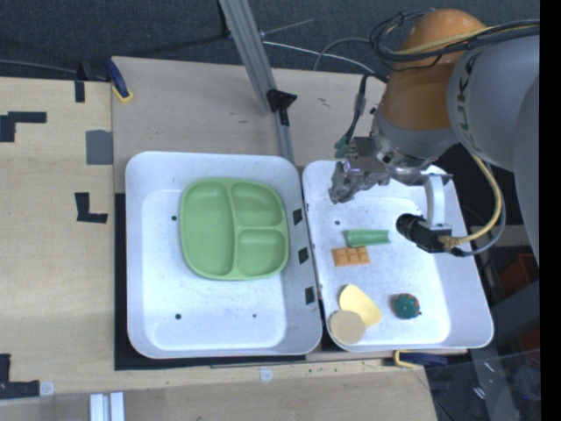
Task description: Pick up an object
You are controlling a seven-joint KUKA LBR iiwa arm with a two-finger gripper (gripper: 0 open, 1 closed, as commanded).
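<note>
The right bin (460,301) holds several small objects: a green bar (366,236), an orange waffle-like block (351,256), a yellow wedge (360,303), a tan disc (346,326) and a dark green ball with a red spot (405,306). My gripper (341,192) hangs over the far left part of this bin, above and a little left of the green bar. Nothing shows between its fingers.
The left bin (149,261) holds a green divided plate (234,228). A grey metal pole (254,46) slants down to the far rim between the bins. A black cable end with a yellow hose (427,233) hangs over the right bin's right side.
</note>
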